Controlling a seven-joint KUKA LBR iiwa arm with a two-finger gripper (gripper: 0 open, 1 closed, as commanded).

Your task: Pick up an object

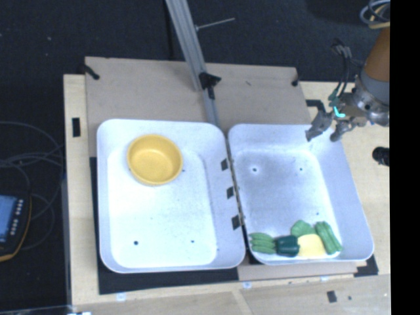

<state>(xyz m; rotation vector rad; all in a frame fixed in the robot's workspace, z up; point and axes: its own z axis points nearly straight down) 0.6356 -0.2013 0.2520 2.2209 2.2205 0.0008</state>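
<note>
A yellow bowl [155,159] sits in the far left part of the left bin [118,241]. At the near edge of the right bin [341,176] lies a cluster of small items: green pieces [262,242], a dark green piece [287,245], a yellow piece [311,246] and a green ridged piece [327,236]. My gripper [325,128] hangs above the far right corner of the right bin, far from the cluster, open with nothing between its fingers.
A grey metal pole [190,44] slants from the top down to the gap between the bins. Clips [230,192] line the divider between the bins. A tablet device [12,222] with cables lies left of the bench.
</note>
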